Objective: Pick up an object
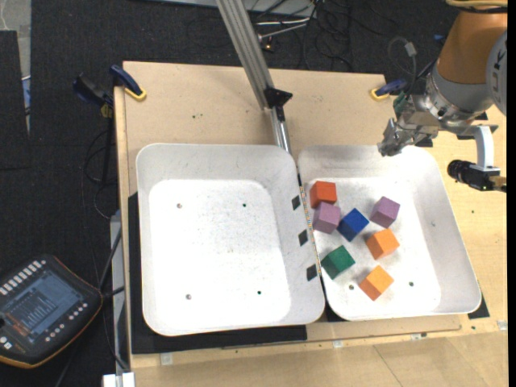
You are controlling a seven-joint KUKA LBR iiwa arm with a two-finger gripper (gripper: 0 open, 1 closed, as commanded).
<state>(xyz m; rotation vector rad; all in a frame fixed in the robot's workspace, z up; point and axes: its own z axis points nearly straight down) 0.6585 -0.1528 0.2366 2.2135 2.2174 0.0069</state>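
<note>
Several small cubes lie in the right bin (435, 208): a red-orange cube (323, 192), two purple cubes (326, 217) (386, 211), a blue cube (353, 223), a green cube (338, 260) and two orange cubes (383, 243) (376, 282). My gripper (392, 146) hangs over the far right corner of that bin, above and behind the cubes, touching none of them. Nothing shows between its tips.
The left bin (161, 216) sits beside the right one on the wooden bench. A slanted metal pole (246, 43) comes down to the gap between the bins. Blue-and-yellow clamps (121, 79) hold the bench's far corners. A teach pendant (40, 305) lies at the lower left.
</note>
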